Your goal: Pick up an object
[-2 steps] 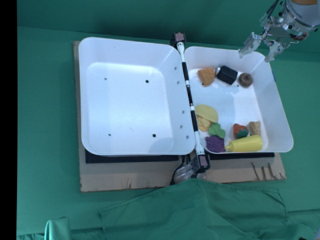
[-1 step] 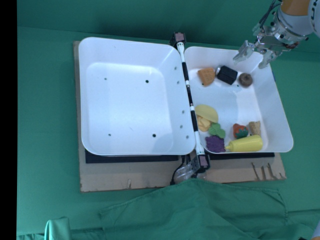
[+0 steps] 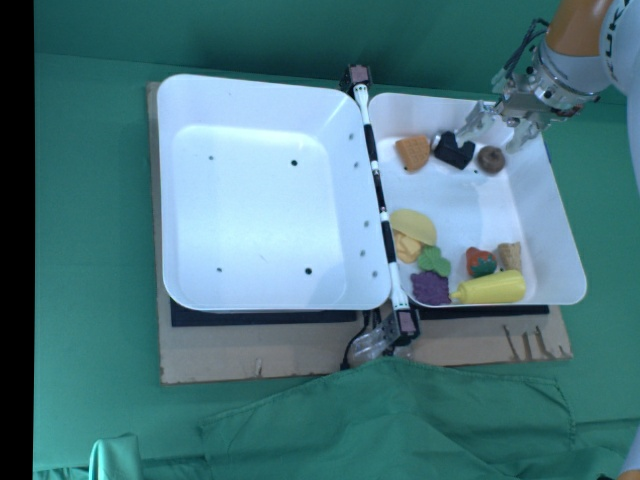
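Spread gripper (image 3: 497, 134) hovers, seemingly above brown donut (image 3: 490, 159).

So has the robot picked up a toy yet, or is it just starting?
Just starting, it looks like. The pincer hangs open over the far corner of the right bin, with nothing between its fingers. The small brown round toy sits just below it, next to the black toy. Every toy in view lies in the bin. Lowering, closing and lifting are all left to do.

Small round brown object (image 3: 491, 159) lies flat, beside a black piece (image 3: 454, 151).
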Controlling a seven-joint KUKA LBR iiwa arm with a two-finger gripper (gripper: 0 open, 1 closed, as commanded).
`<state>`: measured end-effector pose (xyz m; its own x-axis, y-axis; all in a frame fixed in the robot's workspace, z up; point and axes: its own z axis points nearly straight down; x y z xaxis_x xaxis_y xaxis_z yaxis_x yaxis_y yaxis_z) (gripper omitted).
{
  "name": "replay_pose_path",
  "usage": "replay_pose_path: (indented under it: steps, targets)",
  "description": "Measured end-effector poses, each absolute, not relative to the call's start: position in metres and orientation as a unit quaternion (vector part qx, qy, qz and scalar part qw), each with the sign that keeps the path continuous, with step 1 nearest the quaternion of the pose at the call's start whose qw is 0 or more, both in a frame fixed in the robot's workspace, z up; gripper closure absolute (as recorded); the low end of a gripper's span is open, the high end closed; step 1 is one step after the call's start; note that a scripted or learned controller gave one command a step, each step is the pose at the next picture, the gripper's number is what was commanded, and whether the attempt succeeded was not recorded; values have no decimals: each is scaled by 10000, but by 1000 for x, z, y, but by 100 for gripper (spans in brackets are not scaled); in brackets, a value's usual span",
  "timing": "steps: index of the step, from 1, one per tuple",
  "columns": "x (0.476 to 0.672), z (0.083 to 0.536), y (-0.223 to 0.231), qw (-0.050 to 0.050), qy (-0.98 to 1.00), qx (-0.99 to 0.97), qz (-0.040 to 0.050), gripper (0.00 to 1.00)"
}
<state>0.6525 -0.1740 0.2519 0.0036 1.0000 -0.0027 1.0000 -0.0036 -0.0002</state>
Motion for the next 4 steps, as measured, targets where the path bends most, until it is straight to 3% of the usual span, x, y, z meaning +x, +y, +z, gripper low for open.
replay_pose_path:
  steps: [1,2,3,4]
  targets:
    - [664,212,-172,17,7067,7075,20,0]
    - [666,214,-174,97,7066,7075,48,0]
    - [668,228,-174,135,7056,7084,79,100]
    - [662,290,-180,61,7063,7079,28,100]
